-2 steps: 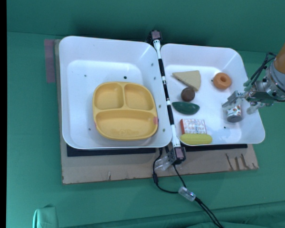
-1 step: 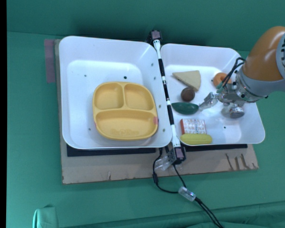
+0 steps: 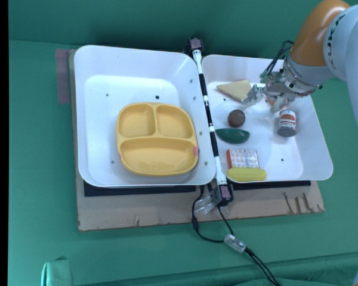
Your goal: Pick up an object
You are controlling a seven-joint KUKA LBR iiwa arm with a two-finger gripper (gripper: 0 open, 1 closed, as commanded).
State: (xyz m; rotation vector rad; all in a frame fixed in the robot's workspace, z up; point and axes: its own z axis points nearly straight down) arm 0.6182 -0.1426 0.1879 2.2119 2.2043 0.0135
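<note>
The robot's two-finger hand [image 3: 264, 99] hung low over the right shallow white bin [image 3: 313, 159], its fingers spread apart with nothing between them. It sat between the tan wedge-shaped sandwich slice [image 3: 235, 89] and the small upright can with a red label [image 3: 287, 123], near both. A brown round ball [image 3: 236, 118] lay just beyond. No object was chosen yet, in my judgement. The risk was crowding: a descending finger could nudge the can over or push the wedge against the bin wall, closing on air. The yellow divided plastic plate [image 3: 156, 139] lay in the left bin.
</note>
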